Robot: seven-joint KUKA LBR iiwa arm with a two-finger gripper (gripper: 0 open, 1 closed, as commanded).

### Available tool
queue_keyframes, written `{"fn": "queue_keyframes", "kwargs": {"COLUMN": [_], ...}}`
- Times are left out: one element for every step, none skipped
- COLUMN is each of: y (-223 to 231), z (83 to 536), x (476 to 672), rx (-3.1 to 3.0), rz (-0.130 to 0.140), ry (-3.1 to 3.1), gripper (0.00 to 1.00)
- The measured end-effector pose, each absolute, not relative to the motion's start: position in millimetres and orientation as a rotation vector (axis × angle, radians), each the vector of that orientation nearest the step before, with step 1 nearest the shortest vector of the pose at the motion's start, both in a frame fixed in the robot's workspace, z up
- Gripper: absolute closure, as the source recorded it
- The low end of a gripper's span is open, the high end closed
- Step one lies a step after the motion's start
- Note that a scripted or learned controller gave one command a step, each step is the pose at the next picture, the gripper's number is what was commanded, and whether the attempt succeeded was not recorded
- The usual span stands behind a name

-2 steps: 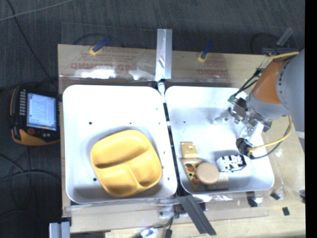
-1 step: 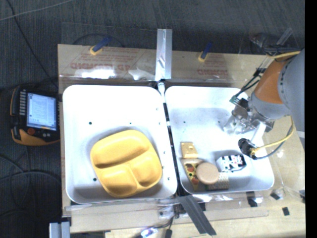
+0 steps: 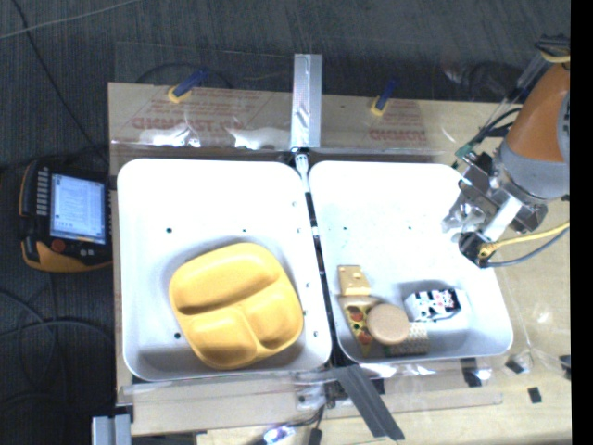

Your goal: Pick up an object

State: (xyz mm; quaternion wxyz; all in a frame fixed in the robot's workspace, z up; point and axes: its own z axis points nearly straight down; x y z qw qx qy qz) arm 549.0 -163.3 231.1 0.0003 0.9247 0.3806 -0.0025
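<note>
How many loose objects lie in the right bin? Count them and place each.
3, maybe more hidden. A tan wooden block near the bin's left wall, a round beige wooden disc on a colourful flat item just below it, and a small black-and-white patterned object to their right.

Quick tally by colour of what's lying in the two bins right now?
Yellow: 1, the divided tray in the left bin
Tan: 2, a round disc and a small block in the right bin
Black-and-white: 1, a small patterned object
Total: 4
</note>
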Motion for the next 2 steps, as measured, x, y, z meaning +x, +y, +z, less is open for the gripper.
{"fn": "queue_keyframes", "kwargs": {"y": [-113.5,11.9], "z": [252.0,228.9], "x": [499.9,483.4], "rx": [2.847,2.834], "rz": [-0.007,-0.008], "ry": [1.329,1.359], "gripper": [1.0,1.0]}}
